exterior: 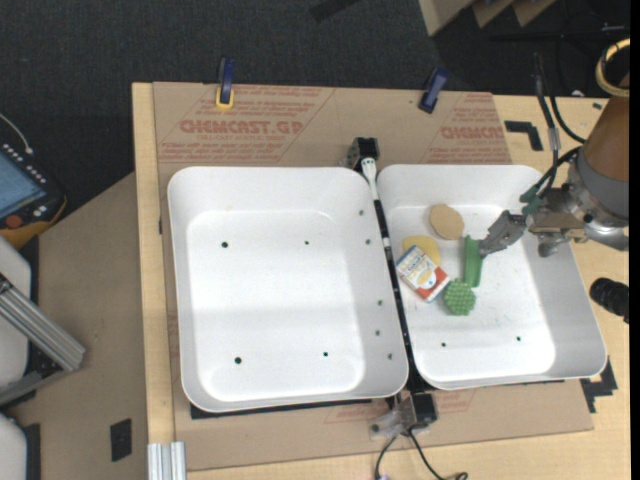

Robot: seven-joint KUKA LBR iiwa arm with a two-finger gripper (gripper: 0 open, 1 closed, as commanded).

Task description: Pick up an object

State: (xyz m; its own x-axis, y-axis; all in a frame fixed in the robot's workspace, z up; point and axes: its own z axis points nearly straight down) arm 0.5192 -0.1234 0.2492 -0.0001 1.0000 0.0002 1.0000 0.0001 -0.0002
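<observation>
The gripper (497, 236) hung over the right bin (560, 363), reaching in from the arm's side, and whether its tips stood apart or together could not be told at this angle. Just beside it, on the side toward the left bin (200, 268), lay the green brush (466, 278) — its slim handle touching or nearly touching the gripper's tip, its long axis running away from the gripper toward the bin's near wall and ending in a round, bristly head. The brush was the closest candidate, though nothing showed it clamped. Beyond the brush's handle, toward the divider, sat a tan oval piece (447, 220), smooth and rounded like bread, and a small flat packet (421, 270), white with red and blue print, over something yellow — all well clear of the bin's near half.
</observation>
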